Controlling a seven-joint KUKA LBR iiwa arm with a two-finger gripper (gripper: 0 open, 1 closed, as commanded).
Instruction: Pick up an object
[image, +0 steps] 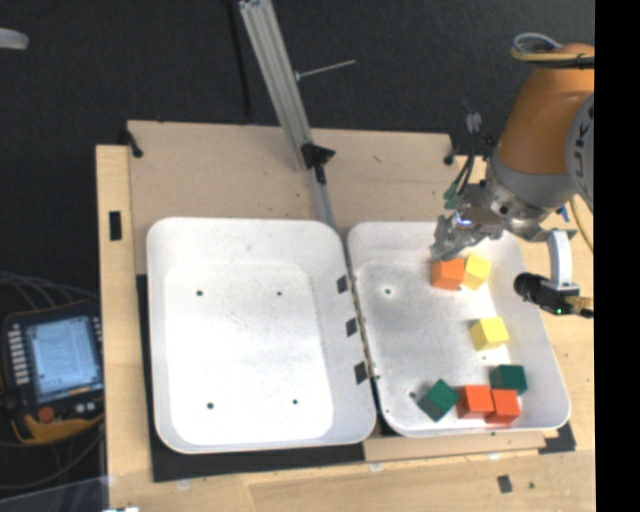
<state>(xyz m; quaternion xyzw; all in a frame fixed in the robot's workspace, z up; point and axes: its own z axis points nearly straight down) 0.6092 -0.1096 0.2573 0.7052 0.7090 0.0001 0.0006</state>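
The gripper (455, 243) hangs just above an orange block (448, 273) in the right bin (400, 330).

A slanted metal pole (285, 95) crosses the wooden bench (230, 160), its lower end at a black clamp (317, 156) just behind the seam between the two white bins. Off the bench's left edge, on the dark floor (100, 60), sits a handheld control pendant (55, 365) with a lit screen, with grey cables (30, 290) lying just behind the pendant.
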